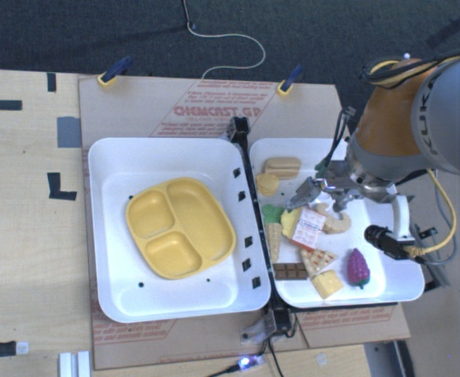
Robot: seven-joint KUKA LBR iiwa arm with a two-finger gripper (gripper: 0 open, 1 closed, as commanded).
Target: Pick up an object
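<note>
My gripper [322, 195] hangs over the middle of the right bin [387, 293], its metal fingers spread above a heap of toy food, with nothing visibly between them. Under and beside it lie a white packet with red print [308, 228], a tan round piece [338, 224] and a yellow wedge [290, 221]. Farther back in the bin rest a tan bread roll [282, 166] and a round cracker [268, 184]. Toward the front sit a purple grape bunch [358, 266], a chocolate bar [290, 271], a pizza slice [317, 256] and a yellow cheese cube [328, 283].
The left bin [108, 171] holds a yellow three-compartment plate [180, 226]. A black divider [248, 187] separates the two bins. A black fitting with cables [388, 241] sticks out over the right bin's right side. Clamps [114, 71] pin the cardboard at the back.
</note>
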